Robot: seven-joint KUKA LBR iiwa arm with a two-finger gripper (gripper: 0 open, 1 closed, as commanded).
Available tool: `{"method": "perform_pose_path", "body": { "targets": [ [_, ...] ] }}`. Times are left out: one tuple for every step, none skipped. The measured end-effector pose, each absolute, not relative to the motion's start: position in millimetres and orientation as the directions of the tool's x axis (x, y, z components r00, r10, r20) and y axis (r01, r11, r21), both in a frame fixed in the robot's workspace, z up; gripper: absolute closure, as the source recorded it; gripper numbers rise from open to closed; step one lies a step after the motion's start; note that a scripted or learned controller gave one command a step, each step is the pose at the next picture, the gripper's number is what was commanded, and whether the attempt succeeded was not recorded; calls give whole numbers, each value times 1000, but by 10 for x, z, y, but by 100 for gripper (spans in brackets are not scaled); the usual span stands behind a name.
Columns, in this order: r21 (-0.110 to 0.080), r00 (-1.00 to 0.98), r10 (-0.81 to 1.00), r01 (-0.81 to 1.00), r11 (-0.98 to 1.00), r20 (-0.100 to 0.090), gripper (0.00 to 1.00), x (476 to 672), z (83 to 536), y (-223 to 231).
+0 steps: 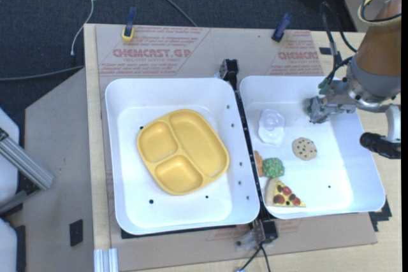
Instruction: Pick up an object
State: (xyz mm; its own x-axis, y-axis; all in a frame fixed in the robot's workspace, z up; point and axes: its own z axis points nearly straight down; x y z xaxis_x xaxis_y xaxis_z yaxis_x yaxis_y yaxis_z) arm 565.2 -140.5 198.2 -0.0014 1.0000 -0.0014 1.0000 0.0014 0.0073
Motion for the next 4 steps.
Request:
{"method": "perform_pose_path", "body": {
  "targets": [
    [7, -2, 1000, 1000, 2, -2, 100, 5669, 2460, -1405],
    [-2, -6, 1000, 1000, 6, 3, 100, 5561, 2515, -838],
    [-4, -5, 1000, 1000, 5, 3, 100, 5422, 2436, -329],
    [-4, -5, 1000, 1000, 5, 3, 100, 5320, 2340, 165]
  ]
}}
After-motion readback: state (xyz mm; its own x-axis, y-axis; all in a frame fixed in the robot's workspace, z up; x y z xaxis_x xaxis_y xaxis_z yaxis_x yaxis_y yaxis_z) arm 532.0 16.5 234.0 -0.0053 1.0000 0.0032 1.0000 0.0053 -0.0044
